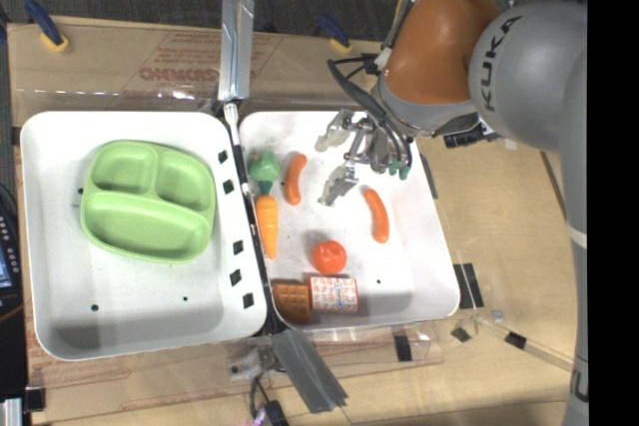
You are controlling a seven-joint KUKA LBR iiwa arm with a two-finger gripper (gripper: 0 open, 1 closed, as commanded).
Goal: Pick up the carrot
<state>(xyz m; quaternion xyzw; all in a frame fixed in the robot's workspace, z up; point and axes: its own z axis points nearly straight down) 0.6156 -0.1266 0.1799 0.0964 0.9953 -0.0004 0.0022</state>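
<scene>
Your gripper (337,158) hangs over the upper middle of the right bin (439,259) with its two fingers spread apart and nothing between them; bare white bin floor shows in the gap. Just left of the lower finger you have an orange sausage (295,178) lying nearly upright, and just right of it a second sausage (376,214), slanted. The carrot (268,226) lies well to the lower left of the gripper, against the bin's left wall, its green top (265,170) pointing up the frame. Below sit a tomato (329,257) and, along the bottom wall, a small can on its side (332,294). The left bin (60,314) holds a green divided plate (150,200).
</scene>
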